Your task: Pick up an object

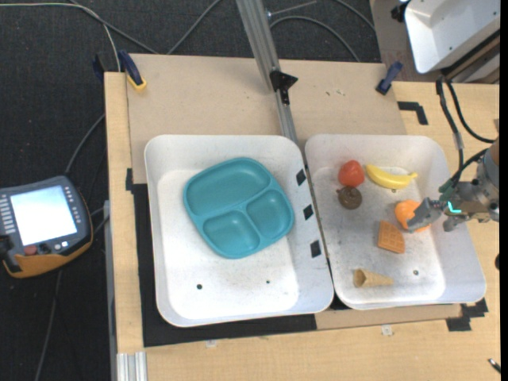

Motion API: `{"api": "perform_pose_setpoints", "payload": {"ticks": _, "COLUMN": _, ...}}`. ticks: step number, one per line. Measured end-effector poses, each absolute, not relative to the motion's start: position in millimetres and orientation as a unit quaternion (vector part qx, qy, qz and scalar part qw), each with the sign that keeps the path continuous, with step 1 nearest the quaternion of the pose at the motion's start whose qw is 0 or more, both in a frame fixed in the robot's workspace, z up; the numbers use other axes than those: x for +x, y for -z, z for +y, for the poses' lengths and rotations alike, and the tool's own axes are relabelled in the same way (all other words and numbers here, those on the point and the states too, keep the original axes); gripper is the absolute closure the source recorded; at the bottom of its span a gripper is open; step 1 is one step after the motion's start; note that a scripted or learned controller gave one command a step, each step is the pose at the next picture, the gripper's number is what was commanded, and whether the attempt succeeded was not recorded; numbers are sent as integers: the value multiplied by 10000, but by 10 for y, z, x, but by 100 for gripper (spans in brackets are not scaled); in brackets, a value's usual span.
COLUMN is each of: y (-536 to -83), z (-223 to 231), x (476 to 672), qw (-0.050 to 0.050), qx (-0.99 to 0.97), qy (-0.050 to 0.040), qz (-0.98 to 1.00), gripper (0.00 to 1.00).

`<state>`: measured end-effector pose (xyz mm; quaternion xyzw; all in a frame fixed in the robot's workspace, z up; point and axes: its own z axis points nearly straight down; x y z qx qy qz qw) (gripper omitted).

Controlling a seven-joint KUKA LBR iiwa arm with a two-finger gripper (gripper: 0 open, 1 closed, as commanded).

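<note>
Nearest the camera, in the right bin (pixel 468 280), a small cone (pixel 371 277) is seen lying on its side. Beyond it a waffle piece (pixel 390 237) is found, then an orange object (pixel 407 214) touched by the claw (pixel 429 213), whose fingers cannot be told as apart or together. Farther back lie a brown ball (pixel 349 198), a red fruit (pixel 352 173) and a banana (pixel 390 177). A teal divided plate (pixel 238 207) is held by the left bin (pixel 171 292).
</note>
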<state>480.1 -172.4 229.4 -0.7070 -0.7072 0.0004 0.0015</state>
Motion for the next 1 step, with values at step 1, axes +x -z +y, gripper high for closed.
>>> {"api": "perform_pose_setpoints", "payload": {"ticks": 1, "y": -2301, "z": -1725, "x": 4807, "qw": 7, "qx": -7069, "qy": 1, "qz": -7073, "gripper": 0}}
